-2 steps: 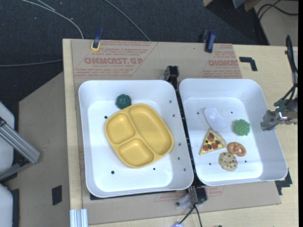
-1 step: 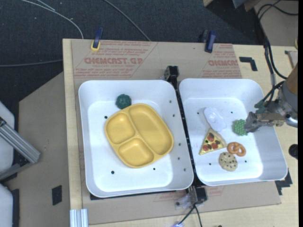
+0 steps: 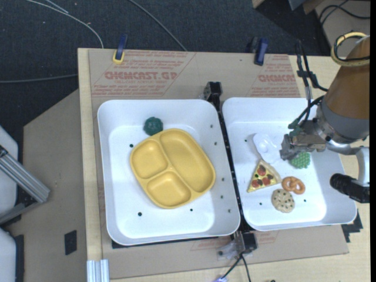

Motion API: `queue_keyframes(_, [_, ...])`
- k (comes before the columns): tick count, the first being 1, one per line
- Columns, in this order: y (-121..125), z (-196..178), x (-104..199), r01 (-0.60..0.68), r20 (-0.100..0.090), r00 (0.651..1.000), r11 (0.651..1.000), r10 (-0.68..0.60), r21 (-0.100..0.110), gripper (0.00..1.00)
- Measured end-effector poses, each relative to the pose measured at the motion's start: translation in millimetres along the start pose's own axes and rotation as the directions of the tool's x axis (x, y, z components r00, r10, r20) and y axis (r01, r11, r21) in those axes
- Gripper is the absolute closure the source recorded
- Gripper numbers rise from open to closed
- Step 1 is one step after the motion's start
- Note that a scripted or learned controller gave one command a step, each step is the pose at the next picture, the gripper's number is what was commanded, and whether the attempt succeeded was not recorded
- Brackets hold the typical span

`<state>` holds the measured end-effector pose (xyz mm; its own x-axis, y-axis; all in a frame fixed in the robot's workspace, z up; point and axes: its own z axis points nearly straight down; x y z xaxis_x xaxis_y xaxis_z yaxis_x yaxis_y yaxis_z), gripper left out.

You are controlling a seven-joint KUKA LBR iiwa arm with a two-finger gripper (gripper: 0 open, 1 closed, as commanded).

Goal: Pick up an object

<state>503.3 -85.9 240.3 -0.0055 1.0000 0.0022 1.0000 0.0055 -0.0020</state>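
Approach step: the hand, its finger state not discernible, is positioned low in the right bin just above a green toy beside the pizza slice; closure on the toy is judged to be required next.

Robotics laboratory test station: a board-topped bench fixed with blue clamps carries two white bins, loose cables trail over dark carpet, and aluminium framing stands alongside.
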Motion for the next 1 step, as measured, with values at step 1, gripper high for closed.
queue_keyframes(1, [3.5, 0.6, 62.7, 0.002, -0.001, 1.000, 1.000, -0.002, 0.000, 1.00])
